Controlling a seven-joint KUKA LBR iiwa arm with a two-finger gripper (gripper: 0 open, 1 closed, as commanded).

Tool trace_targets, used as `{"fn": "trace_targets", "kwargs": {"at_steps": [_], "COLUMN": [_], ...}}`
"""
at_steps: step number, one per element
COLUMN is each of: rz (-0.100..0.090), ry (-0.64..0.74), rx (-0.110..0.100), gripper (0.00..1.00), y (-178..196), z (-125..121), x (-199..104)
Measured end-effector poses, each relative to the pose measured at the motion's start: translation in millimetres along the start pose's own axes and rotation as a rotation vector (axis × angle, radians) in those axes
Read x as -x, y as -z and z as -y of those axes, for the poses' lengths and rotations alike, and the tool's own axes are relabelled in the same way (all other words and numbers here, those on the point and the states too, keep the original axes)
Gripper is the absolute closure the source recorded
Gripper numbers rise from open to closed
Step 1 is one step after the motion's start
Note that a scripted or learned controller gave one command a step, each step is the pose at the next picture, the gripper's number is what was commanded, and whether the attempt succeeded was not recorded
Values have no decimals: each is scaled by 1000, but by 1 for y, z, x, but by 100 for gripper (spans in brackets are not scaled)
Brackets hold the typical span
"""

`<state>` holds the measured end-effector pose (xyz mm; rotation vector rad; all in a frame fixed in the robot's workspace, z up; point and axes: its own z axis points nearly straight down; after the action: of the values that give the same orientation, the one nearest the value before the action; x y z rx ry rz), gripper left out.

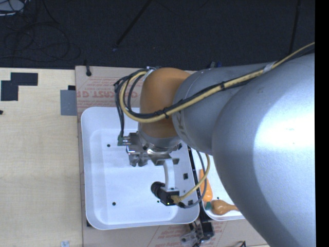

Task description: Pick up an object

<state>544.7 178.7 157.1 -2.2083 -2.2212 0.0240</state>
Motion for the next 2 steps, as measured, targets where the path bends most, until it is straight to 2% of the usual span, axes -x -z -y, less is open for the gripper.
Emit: {"fn": "trace_targets", "kwargs": {"at_steps": [1, 2], "rz": [-8, -2], "ry": [1, -11], "rx": [21, 10], "gripper": [100, 100], "y": [100, 115], "z": [5, 54], "x": [-68, 12]}}
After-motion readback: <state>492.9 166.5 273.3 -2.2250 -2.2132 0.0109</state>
